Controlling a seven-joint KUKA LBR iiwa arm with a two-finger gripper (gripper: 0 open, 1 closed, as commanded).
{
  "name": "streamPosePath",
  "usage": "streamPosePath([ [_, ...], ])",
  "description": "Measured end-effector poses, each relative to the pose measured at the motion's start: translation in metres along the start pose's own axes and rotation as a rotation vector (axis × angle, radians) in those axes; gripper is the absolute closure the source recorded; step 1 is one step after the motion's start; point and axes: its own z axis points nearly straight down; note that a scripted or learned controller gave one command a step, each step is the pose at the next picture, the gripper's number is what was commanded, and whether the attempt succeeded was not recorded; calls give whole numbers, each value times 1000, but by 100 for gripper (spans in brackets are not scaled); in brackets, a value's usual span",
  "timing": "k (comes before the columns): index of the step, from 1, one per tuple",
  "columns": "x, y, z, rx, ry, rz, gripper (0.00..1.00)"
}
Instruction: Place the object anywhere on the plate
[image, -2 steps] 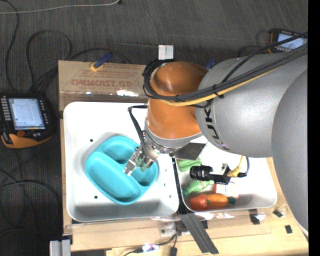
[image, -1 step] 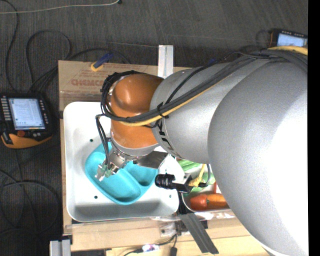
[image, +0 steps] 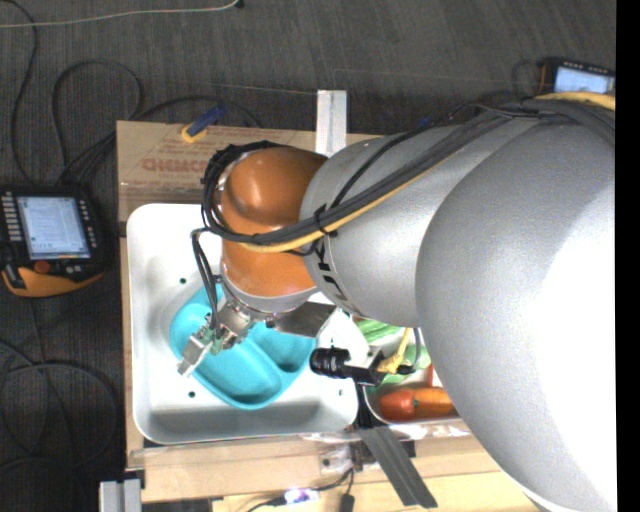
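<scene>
pincer hangs over the turquoise plate in the left bin; its grip cannot be told.

A handheld control pendant with a lit screen lies on the dark carpet at the left, black cables trailing around it. Behind the white bins sits a flat cardboard sheet — red print across it, a blue-and-yellow clip at its far edge.
</scene>
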Motion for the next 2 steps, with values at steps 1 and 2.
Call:
streamPosePath([
  [1,1,0,-8,3,2,-1,100],
  [2,8,-3,78,2,-2,-174,100],
])
